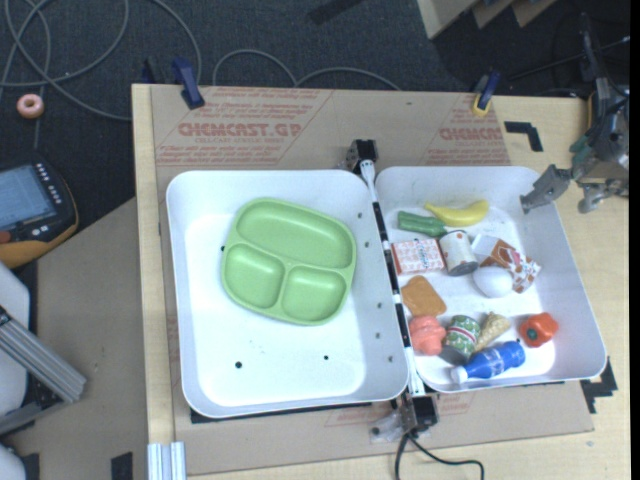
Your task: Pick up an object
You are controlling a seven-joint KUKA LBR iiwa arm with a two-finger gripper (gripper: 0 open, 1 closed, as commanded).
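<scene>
Over the right bin's far right corner: your gripper (pixel 565 183) hung near the rim, its two fingers spread apart with nothing between them.
Right bin (pixel 575 278): it held every candidate, a crowd of small toy foods packed close, many touching.
Left bin (pixel 195 298): it carried a green divided plate (pixel 290 260), which you could leave alone.
Nearest pick: the yellow banana (pixel 458 211) lay at the far side of the pile, just beside a green pepper (pixel 420 223).
Other pieces: a red tomato (pixel 538 329) sat a little apart near the right wall, and a blue bottle (pixel 493 361) lay along the near rim.
Handling: these looked like light, stiff plastic, smooth enough to slip, so you would have judged them unlikely to break.
Where to grip: across the banana's narrow middle, jaws set square to its length, seemed your safest hold.
Risk: crowded neighbours could have been nudged or pinched along with it.
</scene>
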